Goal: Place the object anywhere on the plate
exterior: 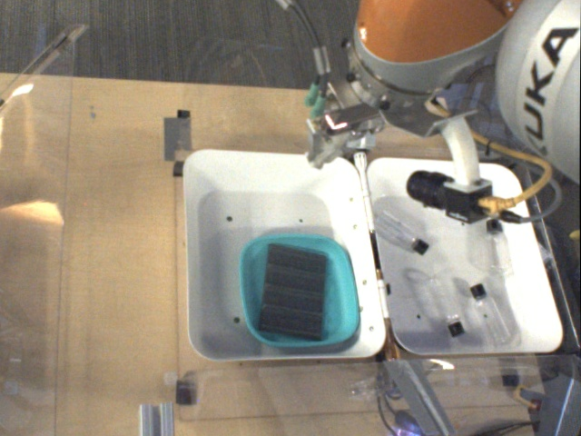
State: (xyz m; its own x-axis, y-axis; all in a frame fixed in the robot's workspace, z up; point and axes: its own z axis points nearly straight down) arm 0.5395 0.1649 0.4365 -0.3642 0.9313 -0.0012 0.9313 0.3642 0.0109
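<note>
Block (293,291) lies on the teal plate (340,271).
The gripper (338,143), grip unreadable, should lift straight up, clear of both.

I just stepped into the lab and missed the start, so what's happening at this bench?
The grey KUKA arm with the orange band hangs over the two white bins, its gripper above their far rims. In the left bin a dark ridged rectangular block already lies on the teal plate. The right bin holds small clear and black pieces.
</note>
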